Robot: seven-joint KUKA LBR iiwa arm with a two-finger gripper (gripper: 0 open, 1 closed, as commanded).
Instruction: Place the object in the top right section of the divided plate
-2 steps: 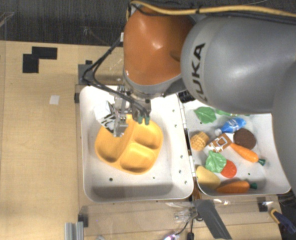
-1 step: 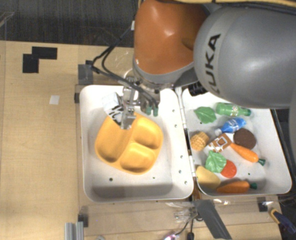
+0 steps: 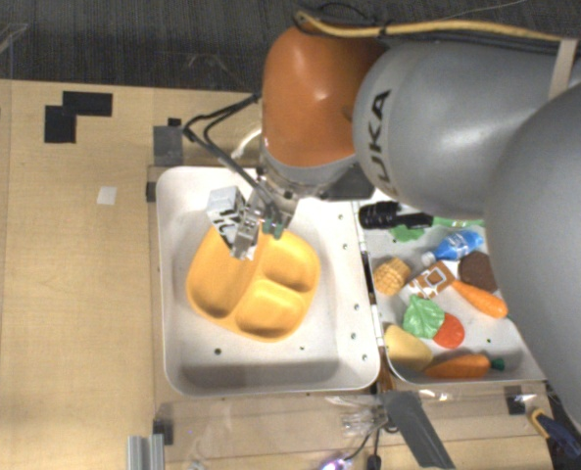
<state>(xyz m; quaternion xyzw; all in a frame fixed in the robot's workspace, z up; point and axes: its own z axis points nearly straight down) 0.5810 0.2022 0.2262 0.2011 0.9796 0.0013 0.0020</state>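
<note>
The hand (image 3: 254,225) hung directly over the glossy yellow divided plastic plate (image 3: 254,284) in the left white bin (image 3: 182,355), its upper right section just below-right. Whether it gripped any object, I couldn't tell.

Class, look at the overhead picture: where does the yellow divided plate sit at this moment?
In the camera view, the yellow divided plate lies in the left white bin, below the gripper. The toy foods, including a corn cob, fill the right bin.
</note>
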